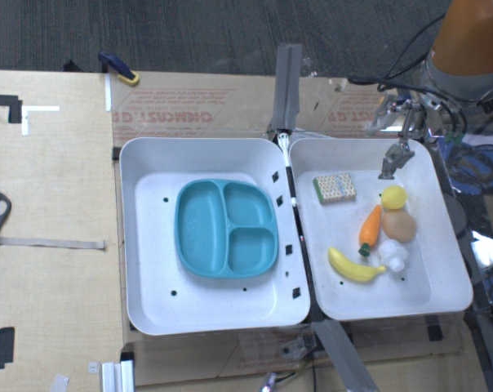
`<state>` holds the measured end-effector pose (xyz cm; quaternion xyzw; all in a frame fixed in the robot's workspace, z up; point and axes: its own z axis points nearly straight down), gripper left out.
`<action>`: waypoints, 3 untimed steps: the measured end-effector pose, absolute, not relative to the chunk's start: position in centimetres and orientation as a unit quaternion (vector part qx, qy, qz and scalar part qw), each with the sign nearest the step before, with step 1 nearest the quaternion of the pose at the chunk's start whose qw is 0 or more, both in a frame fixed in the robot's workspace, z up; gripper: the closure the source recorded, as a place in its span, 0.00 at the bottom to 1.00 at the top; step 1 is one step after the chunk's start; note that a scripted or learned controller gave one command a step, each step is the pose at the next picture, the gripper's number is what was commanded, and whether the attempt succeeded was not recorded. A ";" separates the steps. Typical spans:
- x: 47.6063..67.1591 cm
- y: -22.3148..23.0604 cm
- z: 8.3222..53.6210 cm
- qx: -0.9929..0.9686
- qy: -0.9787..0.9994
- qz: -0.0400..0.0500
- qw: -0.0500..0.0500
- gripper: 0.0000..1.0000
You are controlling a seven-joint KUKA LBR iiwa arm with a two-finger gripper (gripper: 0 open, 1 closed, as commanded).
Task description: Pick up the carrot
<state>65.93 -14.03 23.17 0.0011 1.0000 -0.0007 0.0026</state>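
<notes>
Two white bins sit on the tan counter (51,284); in the right bin (442,300), right of centre, the carrot (370,225) lies between a lemon (393,197) and a banana (354,265). The claw (391,164) hangs above it toward the upper right, holding nothing; whether it is wide or narrow I cannot tell. This looks like the approach step, and next it should drop onto the carrot's middle.

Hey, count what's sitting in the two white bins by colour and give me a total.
Yellow: 2, banana and lemon
Orange: 1, carrot
Brown: 1, potato-like lump
White: 1, crumpled item
Speckled: 1, sponge block
Blue: 1, divided plate
Total: 7
</notes>
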 end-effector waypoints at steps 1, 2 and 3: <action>64.6 -14.6 10.5 0.004 1.000 -0.001 0.005 0.00; 58.8 -12.6 9.4 0.081 0.997 0.000 0.003 0.00; 59.0 -12.5 10.5 0.080 0.997 -0.001 0.006 1.00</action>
